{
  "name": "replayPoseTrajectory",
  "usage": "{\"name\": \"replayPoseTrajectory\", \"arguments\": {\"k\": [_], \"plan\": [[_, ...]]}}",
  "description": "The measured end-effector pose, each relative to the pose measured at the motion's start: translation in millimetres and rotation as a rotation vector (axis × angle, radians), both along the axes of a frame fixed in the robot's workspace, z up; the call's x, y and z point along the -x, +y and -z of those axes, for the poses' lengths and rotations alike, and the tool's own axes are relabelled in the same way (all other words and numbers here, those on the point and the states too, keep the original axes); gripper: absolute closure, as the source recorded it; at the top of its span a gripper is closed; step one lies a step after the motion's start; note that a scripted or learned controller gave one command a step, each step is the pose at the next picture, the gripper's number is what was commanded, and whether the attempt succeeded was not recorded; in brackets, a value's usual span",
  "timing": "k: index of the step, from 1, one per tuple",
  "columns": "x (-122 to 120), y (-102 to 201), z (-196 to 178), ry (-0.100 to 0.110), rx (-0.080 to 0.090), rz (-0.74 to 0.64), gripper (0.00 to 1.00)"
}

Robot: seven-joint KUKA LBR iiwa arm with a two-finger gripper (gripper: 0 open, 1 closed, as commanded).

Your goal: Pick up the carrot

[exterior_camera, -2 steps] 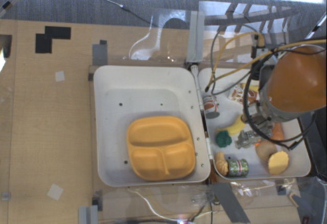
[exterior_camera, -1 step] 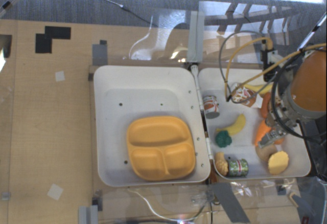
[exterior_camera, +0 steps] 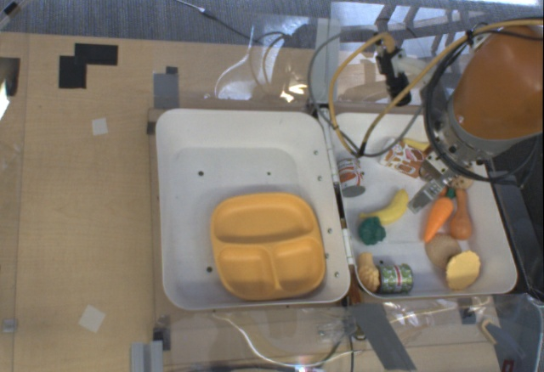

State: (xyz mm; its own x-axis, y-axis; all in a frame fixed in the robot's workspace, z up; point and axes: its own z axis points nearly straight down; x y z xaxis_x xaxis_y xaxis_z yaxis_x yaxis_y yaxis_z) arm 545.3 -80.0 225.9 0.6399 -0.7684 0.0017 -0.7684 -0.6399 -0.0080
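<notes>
The carrot (exterior_camera: 437,218) lies tilted in the right bin (exterior_camera: 501,277), its thick orange end up toward the gripper (exterior_camera: 431,189) and its tip pointing down-left. The gripper hangs just above that upper end, metal parts touching or nearly touching it, but I cannot tell whether it is apart or together, and nothing shows the carrot clamped.

The main risk, as I judge it, is the crowding. An orange-brown vegetable (exterior_camera: 461,219) lies right alongside the carrot on its right, so a descent may catch both, or push 1 against the other and roll the carrot aside. Approaching at the very end of the carrot rather than its middle could also let it pivot and slip out on lifting.

Below it sit a brown potato-like piece (exterior_camera: 440,250) and a yellow slice (exterior_camera: 463,269), close enough to block the carrot if it is dragged down. Further left in the same bin are a banana (exterior_camera: 393,208), a green broccoli piece (exterior_camera: 371,231), a small can (exterior_camera: 395,278) and another can (exterior_camera: 349,176) by the dividing wall; these stand apart from the carrot. A packet (exterior_camera: 406,160) lies near the arm. The left bin (exterior_camera: 183,192) holds a yellow compartment tray (exterior_camera: 268,244), well away from the work.
</notes>
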Motion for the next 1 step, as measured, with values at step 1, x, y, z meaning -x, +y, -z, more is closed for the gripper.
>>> {"name": "replayPoseTrajectory", "arguments": {"k": [1], "plan": [[-25.8, 15.0, 15.0, 0.002, 0.001, -0.234, 1.0]]}}
